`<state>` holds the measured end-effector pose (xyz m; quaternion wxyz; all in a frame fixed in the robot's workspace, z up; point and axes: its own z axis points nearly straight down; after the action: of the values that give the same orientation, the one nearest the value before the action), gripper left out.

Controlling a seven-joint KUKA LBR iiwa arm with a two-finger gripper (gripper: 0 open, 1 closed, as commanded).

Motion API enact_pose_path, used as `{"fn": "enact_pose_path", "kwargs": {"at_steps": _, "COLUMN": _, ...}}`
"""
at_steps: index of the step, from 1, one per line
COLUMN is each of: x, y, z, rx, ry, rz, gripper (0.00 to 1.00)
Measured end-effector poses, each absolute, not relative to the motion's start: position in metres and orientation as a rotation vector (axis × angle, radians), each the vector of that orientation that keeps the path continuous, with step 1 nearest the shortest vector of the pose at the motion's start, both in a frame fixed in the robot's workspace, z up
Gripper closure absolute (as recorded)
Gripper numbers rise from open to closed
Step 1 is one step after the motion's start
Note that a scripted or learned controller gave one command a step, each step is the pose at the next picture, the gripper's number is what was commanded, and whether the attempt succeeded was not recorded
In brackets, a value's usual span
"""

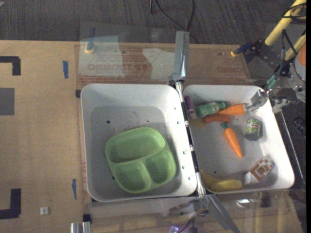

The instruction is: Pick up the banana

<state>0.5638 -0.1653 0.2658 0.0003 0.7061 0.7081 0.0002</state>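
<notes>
The yellow banana (pixel 222 183) lies in the near left corner of the right bin (pixel 284 152), against the front wall. My gripper (pixel 259 100) hovers over that bin's far right corner, close to the end of an orange carrot (pixel 232 109). It is well away from the banana, which lies across the bin from it. The grey arm comes in from the right edge behind the gripper.
The right bin also holds a second carrot (pixel 233 141), a green bottle (pixel 211 108), a small can (pixel 252 128), an orange-and-white box (pixel 262 169) and a purple item (pixel 188 106). A green divided plate (pixel 141 160) sits in the left bin (pixel 92 130).
</notes>
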Motion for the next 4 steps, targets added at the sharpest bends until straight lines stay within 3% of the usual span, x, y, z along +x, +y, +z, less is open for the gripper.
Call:
{"fn": "enact_pose_path", "kwargs": {"at_steps": 1, "x": 0.479, "y": -0.082, "z": 0.184, "rx": 2.299, "ry": 2.143, "rz": -0.001, "gripper": 0.0}}
{"fn": "enact_pose_path", "kwargs": {"at_steps": 2, "x": 0.48, "y": -0.091, "z": 0.293, "rx": 2.225, "ry": 2.217, "rz": 0.0, "gripper": 0.0}}
{"fn": "enact_pose_path", "kwargs": {"at_steps": 3, "x": 0.515, "y": -0.095, "z": 0.311, "rx": 1.978, "ry": 2.436, "rz": 0.002, "gripper": 0.0}}
{"fn": "enact_pose_path", "kwargs": {"at_steps": 4, "x": 0.479, "y": -0.054, "z": 0.184, "rx": 2.336, "ry": 2.104, "rz": -0.002, "gripper": 0.0}}
